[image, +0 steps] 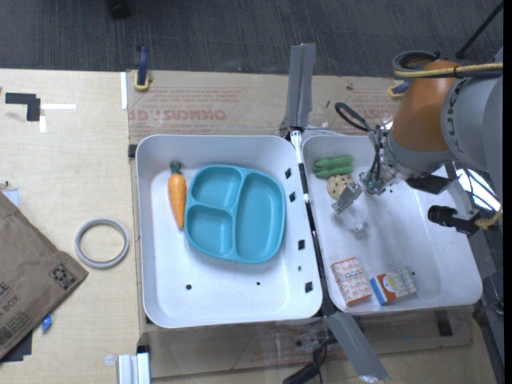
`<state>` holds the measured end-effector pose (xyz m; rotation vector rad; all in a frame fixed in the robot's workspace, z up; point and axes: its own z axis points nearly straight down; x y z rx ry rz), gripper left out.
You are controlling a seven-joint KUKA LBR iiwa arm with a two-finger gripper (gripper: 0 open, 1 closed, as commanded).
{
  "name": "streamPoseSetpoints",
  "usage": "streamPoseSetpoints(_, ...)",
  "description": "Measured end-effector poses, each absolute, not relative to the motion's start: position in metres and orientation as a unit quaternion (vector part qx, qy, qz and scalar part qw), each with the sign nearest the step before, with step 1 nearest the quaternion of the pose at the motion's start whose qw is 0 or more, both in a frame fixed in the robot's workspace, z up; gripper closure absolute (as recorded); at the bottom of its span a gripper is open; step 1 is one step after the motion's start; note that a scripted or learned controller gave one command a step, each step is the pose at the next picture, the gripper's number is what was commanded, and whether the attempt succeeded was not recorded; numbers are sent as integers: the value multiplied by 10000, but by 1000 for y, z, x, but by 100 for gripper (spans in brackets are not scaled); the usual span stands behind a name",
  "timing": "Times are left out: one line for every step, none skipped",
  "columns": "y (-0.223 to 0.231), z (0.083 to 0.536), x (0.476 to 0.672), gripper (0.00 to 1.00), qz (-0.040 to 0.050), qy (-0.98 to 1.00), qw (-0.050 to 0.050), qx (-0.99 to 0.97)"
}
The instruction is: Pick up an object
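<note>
Two white bins sit side by side on the bench. The left bin (160, 294) holds a blue plate (237, 213) with three parts and a toy carrot (177, 199) at its 9 o'clock. In the right bin (448, 290), the gripper (350, 198) hangs beside a cookie (337, 186), with a green bean pod (333, 165) at 12 o'clock from it. I cannot tell how its jaws stand. Two small boxes (373, 282) lie near the front; their writing is too small to read. Letters on the cardboard (200, 102) look backward and blurry.
</note>
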<state>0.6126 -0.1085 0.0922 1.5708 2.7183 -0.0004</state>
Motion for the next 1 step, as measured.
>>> streamPoseSetpoints(-158,93,639,0,-2,8555,17,5178)
